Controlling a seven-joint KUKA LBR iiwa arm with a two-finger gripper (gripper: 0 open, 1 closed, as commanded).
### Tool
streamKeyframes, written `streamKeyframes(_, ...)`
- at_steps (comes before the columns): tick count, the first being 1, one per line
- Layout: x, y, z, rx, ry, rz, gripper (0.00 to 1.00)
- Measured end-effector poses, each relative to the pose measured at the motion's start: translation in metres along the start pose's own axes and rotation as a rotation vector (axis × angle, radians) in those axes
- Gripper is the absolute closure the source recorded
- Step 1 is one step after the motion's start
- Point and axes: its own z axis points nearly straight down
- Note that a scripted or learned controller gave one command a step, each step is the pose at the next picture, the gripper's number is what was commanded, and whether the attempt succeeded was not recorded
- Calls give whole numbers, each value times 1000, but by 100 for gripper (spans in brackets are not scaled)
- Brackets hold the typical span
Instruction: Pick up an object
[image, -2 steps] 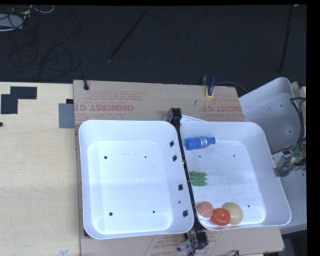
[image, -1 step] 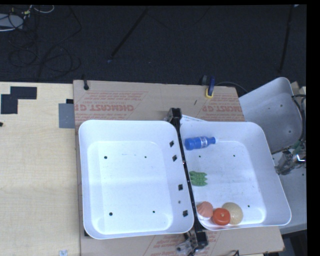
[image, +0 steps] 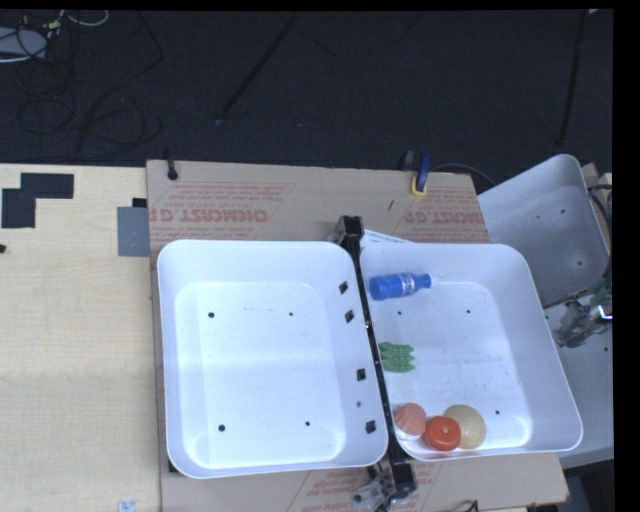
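The blue bottle (image: 399, 286) lies in the right bin (image: 540, 330), long axis three-to-nine o'clock, cap toward three.

The left bin (image: 260, 360) offers open floor from wall to wall. In the right bin (image: 500, 330), a blue bottle (image: 399, 286) lies near the far left corner, a green toy (image: 396, 357) sits beside the left wall, and a pink piece (image: 409, 419), a red piece (image: 442, 433) and a tan piece (image: 466, 424) crowd the near edge. Its middle and right side stay free for a reach from above.
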Motion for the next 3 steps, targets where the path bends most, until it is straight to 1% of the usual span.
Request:
streamKeyframes(1,2,0,48,2,0,-1,100)
streamKeyframes(2,1,0,35,-1,-1,-1,100)
streamKeyframes(3,1,0,26,0,0,-1,100)
